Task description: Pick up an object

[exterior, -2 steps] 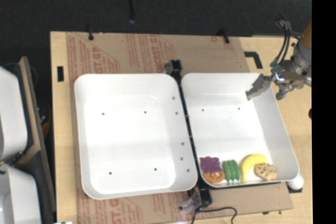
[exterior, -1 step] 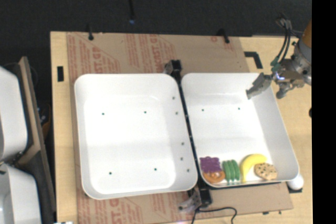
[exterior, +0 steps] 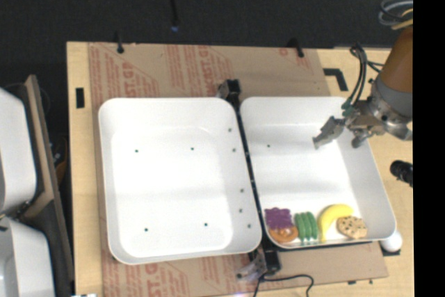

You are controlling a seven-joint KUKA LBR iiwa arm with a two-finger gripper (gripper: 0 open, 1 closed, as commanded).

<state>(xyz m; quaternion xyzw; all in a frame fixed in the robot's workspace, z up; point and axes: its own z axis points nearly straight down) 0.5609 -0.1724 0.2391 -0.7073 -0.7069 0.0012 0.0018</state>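
Along the near wall of the right bin (exterior: 368, 170) sits a row of toy foods: purple grapes (exterior: 279, 218) resting on an orange slice (exterior: 282, 234) at the corner nearest the left bin (exterior: 125, 149), then a green pod-like piece (exterior: 306, 227), a yellow banana (exterior: 334, 215), and a cookie (exterior: 352, 226) closest to the bin's outer corner. Farther back, over the bin's far right part and well apart from the row, hangs the gripper (exterior: 341, 136) with its two fingers spread and nothing between them, the orange-banded arm (exterior: 398, 73) rising behind it
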